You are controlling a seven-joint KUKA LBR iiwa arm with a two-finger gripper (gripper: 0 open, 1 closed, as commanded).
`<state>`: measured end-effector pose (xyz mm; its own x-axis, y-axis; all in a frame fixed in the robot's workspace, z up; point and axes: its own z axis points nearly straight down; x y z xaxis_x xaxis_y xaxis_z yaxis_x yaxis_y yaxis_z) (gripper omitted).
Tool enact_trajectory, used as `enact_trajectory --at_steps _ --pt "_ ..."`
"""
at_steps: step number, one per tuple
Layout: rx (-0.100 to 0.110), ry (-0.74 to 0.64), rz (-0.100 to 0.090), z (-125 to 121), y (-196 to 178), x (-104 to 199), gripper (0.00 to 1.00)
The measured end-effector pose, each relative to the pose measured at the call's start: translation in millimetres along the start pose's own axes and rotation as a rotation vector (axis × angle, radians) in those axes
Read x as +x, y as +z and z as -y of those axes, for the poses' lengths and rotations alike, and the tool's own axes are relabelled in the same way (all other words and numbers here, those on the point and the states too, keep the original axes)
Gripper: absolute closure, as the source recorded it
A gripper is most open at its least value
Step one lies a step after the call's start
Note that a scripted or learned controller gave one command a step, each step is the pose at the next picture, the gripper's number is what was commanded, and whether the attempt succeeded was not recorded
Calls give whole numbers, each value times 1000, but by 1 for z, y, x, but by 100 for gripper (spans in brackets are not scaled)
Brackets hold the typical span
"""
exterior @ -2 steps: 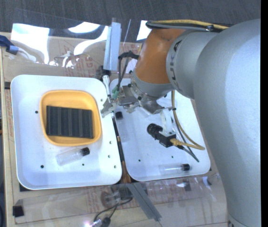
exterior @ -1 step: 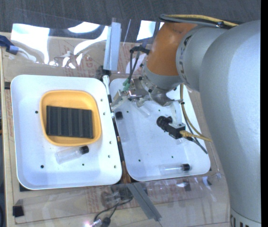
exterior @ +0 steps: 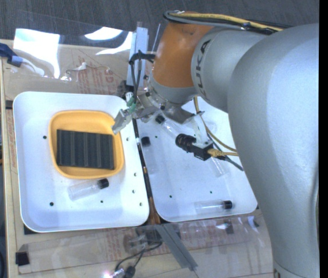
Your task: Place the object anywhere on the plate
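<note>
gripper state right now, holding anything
gripper: above the right rim of the yellow plate; open or shut cannot be told, and nothing is seen held.

Even overhead light, bright glare on clear sheet (exterior: 65,51) at top left; slightly soft focus.

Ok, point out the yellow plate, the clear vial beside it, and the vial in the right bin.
Yellow square plate (exterior: 59,123): camera view, its left rim.
Clear black-capped vial beside it (exterior: 87,187): camera view, mid-body.
Clear black-capped vial in right bin (exterior: 213,205): camera view, mid-body.
</note>
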<state>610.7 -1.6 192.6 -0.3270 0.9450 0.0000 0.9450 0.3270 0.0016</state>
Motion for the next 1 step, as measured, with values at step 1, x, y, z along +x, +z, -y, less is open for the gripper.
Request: enact_trajectory --at_steps 1 --pt "1 -169 0 -48 0 36 0"
